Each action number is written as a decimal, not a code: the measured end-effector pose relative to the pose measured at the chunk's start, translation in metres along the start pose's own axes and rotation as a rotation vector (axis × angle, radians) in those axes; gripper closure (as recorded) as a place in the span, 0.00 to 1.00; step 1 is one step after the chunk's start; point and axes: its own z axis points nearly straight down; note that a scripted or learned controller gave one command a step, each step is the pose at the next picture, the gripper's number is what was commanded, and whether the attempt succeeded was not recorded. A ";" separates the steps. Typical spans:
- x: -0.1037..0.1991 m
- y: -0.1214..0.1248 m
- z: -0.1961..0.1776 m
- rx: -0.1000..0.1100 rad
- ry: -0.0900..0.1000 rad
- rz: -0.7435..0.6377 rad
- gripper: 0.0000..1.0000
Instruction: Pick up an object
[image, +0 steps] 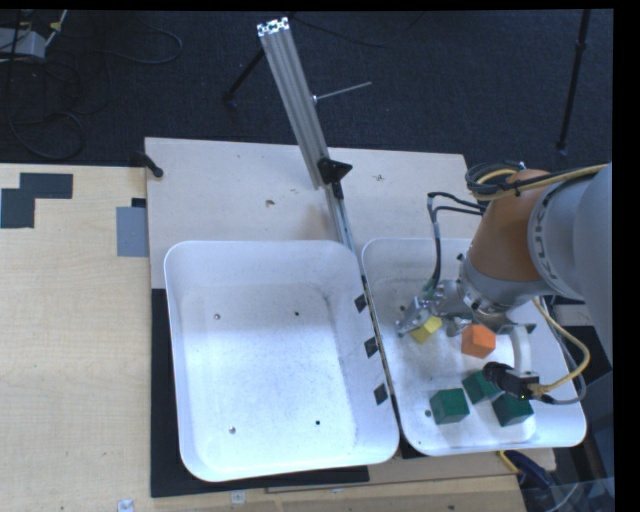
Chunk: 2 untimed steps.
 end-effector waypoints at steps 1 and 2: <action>-0.001 -0.001 -0.010 0.001 0.001 0.005 1.00; 0.079 0.031 -0.103 -0.005 0.002 -0.006 1.00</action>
